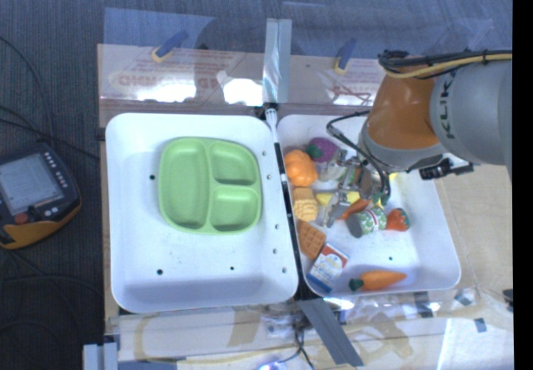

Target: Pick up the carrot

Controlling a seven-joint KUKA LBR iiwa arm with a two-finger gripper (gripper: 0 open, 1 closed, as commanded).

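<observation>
Two shallow white bins sit side by side on the surface. Left bin (pixel 133 277) holds a green divided plate (pixel 210 185), three compartments, lying flat near the bin's middle; nothing on the plate.

Right bin (pixel 437 252) holds a jumble of toy food. Carrot (pixel 379 280) lies near the bin's front edge, orange w/ a green end pointing left, on its side, apart from the main pile. Just left of it a small carton (pixel 327 267) w/ red and blue print leans at the bin's front-left corner. Above that, a waffle-like brown piece (pixel 310 237), then a yellow corn piece (pixel 305 208), then an orange fruit (pixel 300 167) against the left wall. A purple item (pixel 321 148) sits toward the back. A red strawberry (pixel 397 219) lies right of the pile, beside a grey can-like item (pixel 366 222).

Arm comes in from the right, orange band over the bin's back-right part. Gripper (pixel 346 203) is down in the middle of the pile, well away from the carrot; can't tell how far apart it's set, clutter hides that.

A handheld controller (pixel 33 193) w/ screen lies on the floor left of the bins.
</observation>
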